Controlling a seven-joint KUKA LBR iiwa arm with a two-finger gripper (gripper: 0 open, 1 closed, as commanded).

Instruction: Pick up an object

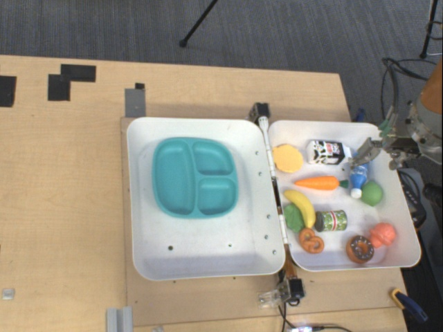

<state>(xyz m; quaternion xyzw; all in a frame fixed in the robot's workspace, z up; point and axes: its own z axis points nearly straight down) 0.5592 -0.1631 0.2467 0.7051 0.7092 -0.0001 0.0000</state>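
Nothing is lifted yet. The gripper (365,152) hangs over the right bin (413,251), just above the blue bottle (358,179); whether it is spread or pressed together cannot be told. The grasp and lift remain.

This looks like a robotics lab rather than anyone's home. A plain plywood table (62,185) stands on grey office carpet (104,12), with black tape markers (69,80) stuck to its top. Two shallow white bins (208,254) are clamped side by side, one holding a teal divided plate (195,177), the other a scatter of toy food (325,183). A grey robot arm (422,126) with cables reaches in from the right, and a thin black stand leg (208,12) crosses the carpet.
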